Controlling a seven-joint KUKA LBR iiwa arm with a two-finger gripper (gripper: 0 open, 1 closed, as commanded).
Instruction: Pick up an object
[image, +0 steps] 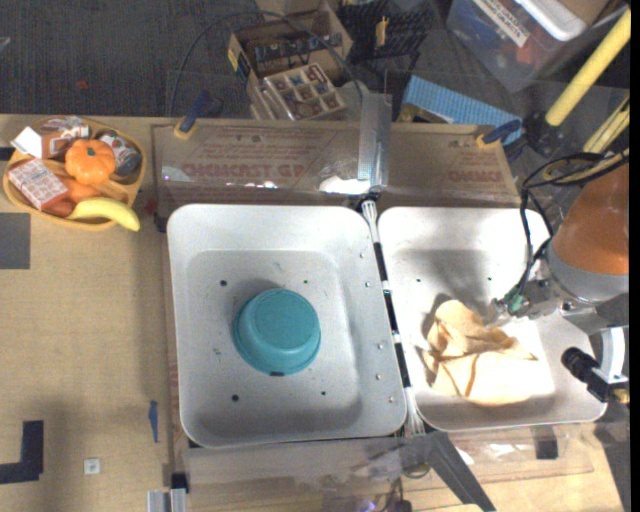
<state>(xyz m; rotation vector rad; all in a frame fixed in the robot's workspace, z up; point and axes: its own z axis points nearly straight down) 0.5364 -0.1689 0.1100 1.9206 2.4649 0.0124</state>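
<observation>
A teal bowl lies upside down in the middle of the left bin. In the right bin lies a heap of tan, cream-coloured floppy pieces, like cloth or flat bread, near the front. My gripper reaches in from the right and hangs low over the heap's upper right edge, at or just above its surface. The orange band of the arm sits above it at the right edge.
A shallow dish with toy fruit, a small pumpkin and a banana stands on the bench at the far left. Cardboard panels run behind both bins. Cables and clutter lie beyond them.
</observation>
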